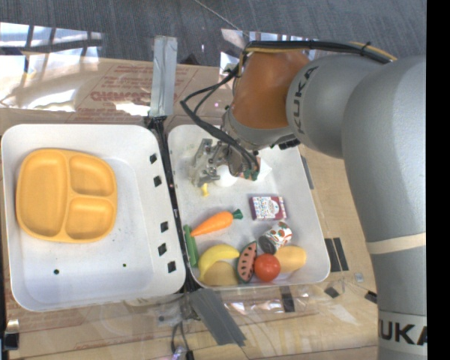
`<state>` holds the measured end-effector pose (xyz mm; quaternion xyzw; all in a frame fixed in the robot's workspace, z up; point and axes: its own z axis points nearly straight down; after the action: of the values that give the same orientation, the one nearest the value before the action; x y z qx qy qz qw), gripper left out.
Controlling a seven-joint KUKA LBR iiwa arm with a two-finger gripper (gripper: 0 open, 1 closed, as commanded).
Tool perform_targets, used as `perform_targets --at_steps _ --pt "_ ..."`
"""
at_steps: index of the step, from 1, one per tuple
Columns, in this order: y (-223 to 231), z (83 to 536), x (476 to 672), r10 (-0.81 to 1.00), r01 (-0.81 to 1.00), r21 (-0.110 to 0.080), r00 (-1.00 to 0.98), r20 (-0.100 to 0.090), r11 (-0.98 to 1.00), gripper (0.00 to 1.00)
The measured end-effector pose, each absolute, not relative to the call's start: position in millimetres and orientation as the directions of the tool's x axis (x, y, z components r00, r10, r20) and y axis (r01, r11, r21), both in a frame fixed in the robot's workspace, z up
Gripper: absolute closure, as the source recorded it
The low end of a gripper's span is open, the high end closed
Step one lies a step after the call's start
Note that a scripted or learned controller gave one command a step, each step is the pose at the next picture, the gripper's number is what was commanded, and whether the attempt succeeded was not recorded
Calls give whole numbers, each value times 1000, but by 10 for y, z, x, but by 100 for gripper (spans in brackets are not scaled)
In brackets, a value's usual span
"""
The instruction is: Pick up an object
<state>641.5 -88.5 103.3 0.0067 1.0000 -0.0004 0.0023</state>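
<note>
The arm [360, 118] reaches in from the right, its orange band [264, 88] over the upper part of the right bin [304, 201]. The end effector [208, 169] hangs low in that bin's upper left area, close to the wall between the two bins. Whether its fingers are spread or pressed together I cannot tell; the metal parts blur into one another. Nothing can be made out between them. Just below it lies a small yellow piece [205, 190] on the bin floor, and beside it, under the wrist, something white [236, 175], perhaps a cup, largely hidden.

The other toys lie lower in the right bin: a carrot [214, 223] lying at a slant, a purple box [267, 207] to its right, and along the lower edge a lemon [217, 256], a melon slice [247, 262], a tomato [267, 267], a pale yellow piece [292, 258] and a small red-and-white thing [277, 236].

The left bin [37, 283] holds a yellow divided tray [66, 195] in its upper left part. Both bins sit on the table [75, 88].
</note>
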Motion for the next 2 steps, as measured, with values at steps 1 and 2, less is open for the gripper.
perform_targets --at_steps 1,2 --pt "-1312 1480 6572 -505 -505 -3 -863 -4 863 100" --pt "-1617 2347 6590 -605 -605 -8 -796 -7 796 100"
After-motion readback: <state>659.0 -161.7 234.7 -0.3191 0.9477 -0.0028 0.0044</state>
